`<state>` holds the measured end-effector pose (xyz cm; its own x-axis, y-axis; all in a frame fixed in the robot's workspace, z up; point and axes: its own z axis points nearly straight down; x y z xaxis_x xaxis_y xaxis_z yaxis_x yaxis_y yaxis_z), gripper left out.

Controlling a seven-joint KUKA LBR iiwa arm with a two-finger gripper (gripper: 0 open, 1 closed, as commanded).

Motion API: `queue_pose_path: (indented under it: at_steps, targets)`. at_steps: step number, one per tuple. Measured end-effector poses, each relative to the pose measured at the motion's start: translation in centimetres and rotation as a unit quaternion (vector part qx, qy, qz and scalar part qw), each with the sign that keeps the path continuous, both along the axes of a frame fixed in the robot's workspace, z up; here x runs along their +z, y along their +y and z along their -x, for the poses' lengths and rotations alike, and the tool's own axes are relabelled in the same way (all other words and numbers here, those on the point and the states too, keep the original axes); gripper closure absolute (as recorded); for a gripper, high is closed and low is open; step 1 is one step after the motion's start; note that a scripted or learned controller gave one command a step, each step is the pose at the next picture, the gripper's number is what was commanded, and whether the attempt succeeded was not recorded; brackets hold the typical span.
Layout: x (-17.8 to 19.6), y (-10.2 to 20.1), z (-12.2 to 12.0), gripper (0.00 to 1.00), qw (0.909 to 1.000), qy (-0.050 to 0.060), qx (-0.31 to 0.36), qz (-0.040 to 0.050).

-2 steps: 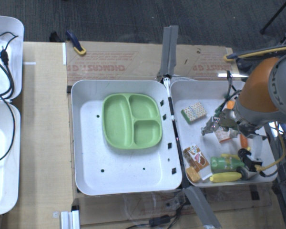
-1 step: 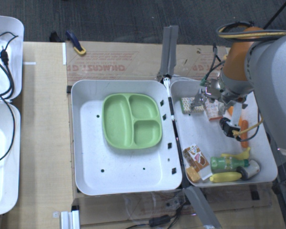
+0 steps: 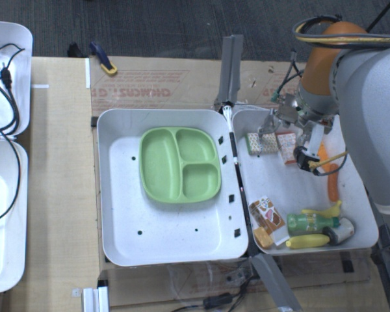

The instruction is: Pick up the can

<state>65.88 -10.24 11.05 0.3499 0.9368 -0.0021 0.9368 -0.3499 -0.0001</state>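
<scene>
- The tabletop (image 3: 52,174) is carrying two white bins side by side.
- The left bin (image 3: 117,226) is holding one green plate (image 3: 180,164) with three compartments. The plate is lying flat, slightly toward 12 o'clock from the bin's middle.
- The right bin (image 3: 292,187) is holding everything else.
- What appears to be the can (image 3: 287,148), red and white, is lying at 11 o'clock in the right bin. One speckled packet (image 3: 260,143) is lying just beside it at its 9 o'clock.
- The hand (image 3: 274,127) is hovering over that corner, just at 11 o'clock of the can; I cannot tell whether it is wide or narrow.
- One orange carrot (image 3: 333,188) is lying at 3 o'clock.
- One printed snack box (image 3: 268,214) is lying at 7 o'clock.
- One green bottle (image 3: 309,223) is lying on its side at 6 o'clock, touching one yellow banana (image 3: 305,241) at its own 6 o'clock.
- One grey object (image 3: 344,230), too unclear to name, is sitting at 5 o'clock.
</scene>
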Motion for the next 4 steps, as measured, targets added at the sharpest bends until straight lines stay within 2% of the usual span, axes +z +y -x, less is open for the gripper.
queue_pose_path:
  at_steps: [1,2,3,4]
  targets:
    - [-1.0,-0.2,1.7,0.00,0.9999,-0.009,0.010,0.0008]
    - [5.2,-3.9,2.9,0.00,0.9998,0.000,0.021,-0.0001]
    - [-1.3,0.6,4.3,0.00,0.9988,-0.004,0.048,0.0007]
    - [-2.0,-0.1,1.5,0.00,0.9965,0.031,0.077,-0.0045]
